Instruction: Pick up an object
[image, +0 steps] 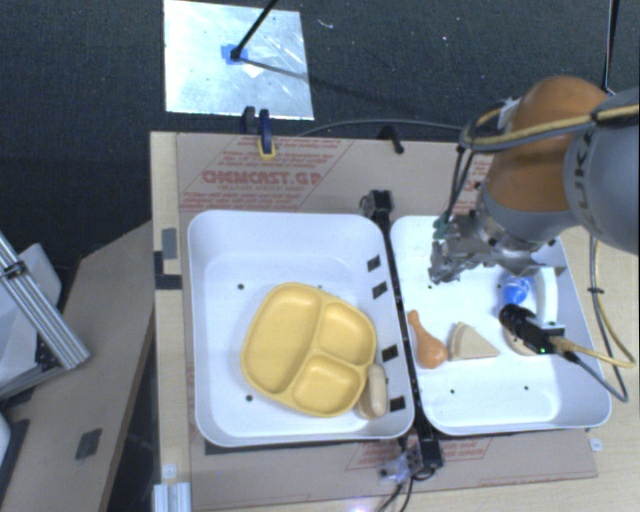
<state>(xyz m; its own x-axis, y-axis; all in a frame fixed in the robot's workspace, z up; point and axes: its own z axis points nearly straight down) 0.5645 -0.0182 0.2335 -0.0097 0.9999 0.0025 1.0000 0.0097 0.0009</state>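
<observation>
In the right bin (480, 405) lie an orange drumstick-shaped toy (427, 343), a tan wedge (469, 342), a blue item (516, 292) and a brown round item (520, 343) under a black part. My gripper (447, 262) hangs over the upper left part of this bin, above and slightly right of the orange toy, with nothing visibly between its fingers. The grey arm with its orange band (535, 150) comes in from the right.
The left bin (225, 255) holds a yellow divided plate (308, 347) and a small beige piece (375, 391) at the plate's lower right. A black divider (395, 320) runs between the bins. Cables (590, 352) trail over the right bin's right side.
</observation>
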